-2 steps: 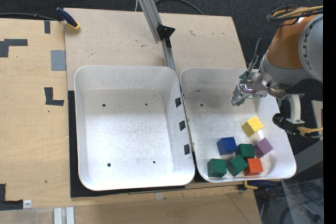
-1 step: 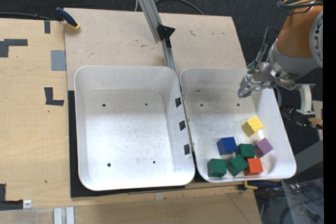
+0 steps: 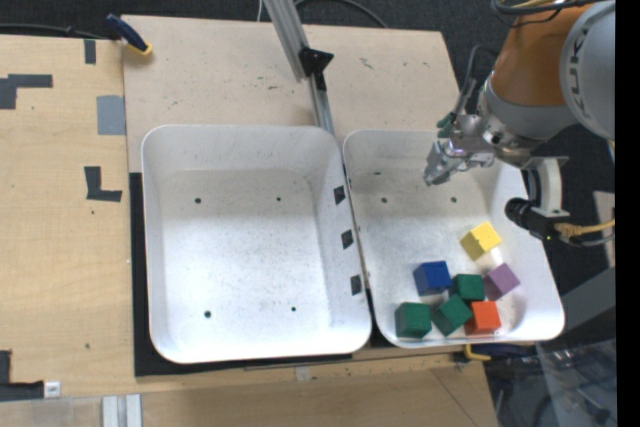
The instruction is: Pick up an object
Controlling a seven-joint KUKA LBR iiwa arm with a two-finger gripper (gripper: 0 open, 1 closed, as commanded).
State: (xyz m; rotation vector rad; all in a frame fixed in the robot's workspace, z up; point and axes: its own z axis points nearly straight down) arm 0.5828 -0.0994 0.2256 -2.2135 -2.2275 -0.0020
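My gripper (image 3: 438, 171) hangs over the far part of the right bin (image 3: 400, 215), above bare floor and with nothing seen in it. Several small blocks lie bunched in the bin's near right corner: a yellow cube (image 3: 481, 239), a purple block (image 3: 502, 278), a blue cube (image 3: 432, 276), an orange cube (image 3: 484, 316) and three green blocks (image 3: 412, 319), (image 3: 452, 314), (image 3: 469, 287). The yellow cube is the closest to the gripper, a little nearer the camera and to the right of it.
The left bin (image 3: 240, 235) adjoins the right one along a shared rim with black clips (image 3: 347, 237). A slanted metal rail (image 3: 285, 5) runs down to the bins' far edge. A blue and yellow tool (image 3: 130, 35) lies on the board at the far left.
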